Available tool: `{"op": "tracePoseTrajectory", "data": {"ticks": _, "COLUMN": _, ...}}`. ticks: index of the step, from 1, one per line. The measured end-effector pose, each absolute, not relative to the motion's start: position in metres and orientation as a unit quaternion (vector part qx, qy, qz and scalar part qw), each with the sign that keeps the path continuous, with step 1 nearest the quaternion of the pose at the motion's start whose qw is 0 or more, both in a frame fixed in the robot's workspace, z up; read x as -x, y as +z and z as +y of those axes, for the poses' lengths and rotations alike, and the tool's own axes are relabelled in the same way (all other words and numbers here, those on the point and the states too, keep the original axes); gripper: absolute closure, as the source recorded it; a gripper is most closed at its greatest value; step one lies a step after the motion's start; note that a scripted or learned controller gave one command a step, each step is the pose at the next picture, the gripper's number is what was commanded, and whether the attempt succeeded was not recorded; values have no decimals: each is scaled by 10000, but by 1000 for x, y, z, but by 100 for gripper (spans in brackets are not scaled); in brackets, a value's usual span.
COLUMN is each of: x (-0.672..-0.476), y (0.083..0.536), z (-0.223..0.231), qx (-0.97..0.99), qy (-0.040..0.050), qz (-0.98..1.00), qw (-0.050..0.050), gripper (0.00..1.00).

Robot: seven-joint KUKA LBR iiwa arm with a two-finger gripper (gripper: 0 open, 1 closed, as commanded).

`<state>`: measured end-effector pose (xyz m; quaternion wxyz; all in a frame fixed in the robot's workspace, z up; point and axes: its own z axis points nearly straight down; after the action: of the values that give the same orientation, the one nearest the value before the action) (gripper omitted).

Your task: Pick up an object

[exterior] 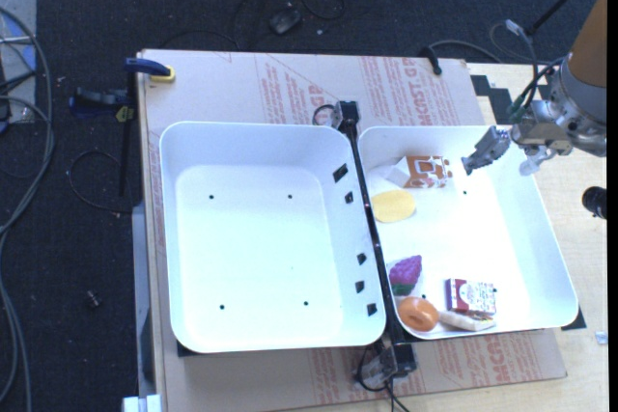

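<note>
At the near edge of the right bin [555, 256], an orange ball-shaped toy [418, 313] is seen, with a pale, long thing [467, 322] lying just beside it and touching it. A small red and white box [470, 296] is set right behind that pale thing. A purple toy [407, 272], maybe a bunch of grapes, is found a little farther back, near the wall between the two bins. Past that, a flat yellow round thing [394, 206] is laid, and an orange and white carton [428, 172] is placed near the far side of the bin, with a white scrap [391, 177] next to it. Small black dots are seen on the floor of the left bin [251, 236].

The gripper [486, 152] is held up above the far right part of the right bin, close to the orange and white carton but not touching it. Its grey fingers are pointed to the left. How wide the fingers are spread cannot be told from here, and nothing is seen between them.

So the job is judged to be barely begun. No object has been picked up yet; every toy is lying on the bin floor. A thing has yet to be chosen, reached, closed on and lifted. The carton and the yellow round thing are judged to be the nearest picks.
</note>
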<state>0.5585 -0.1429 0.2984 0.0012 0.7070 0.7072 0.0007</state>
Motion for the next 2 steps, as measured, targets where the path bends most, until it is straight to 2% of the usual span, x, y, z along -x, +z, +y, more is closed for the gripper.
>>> {"op": "tracePoseTrajectory", "data": {"ticks": 1, "x": -592, "y": 110, "z": -142, "qx": -7070, "qy": -41, "qz": 7072, "qw": -58, "gripper": 0}}
{"op": "tracePoseTrajectory", "data": {"ticks": 2, "x": -597, "y": 175, "z": -157, "qx": -7073, "qy": 10, "qz": 7069, "qw": 17, "gripper": 0}}
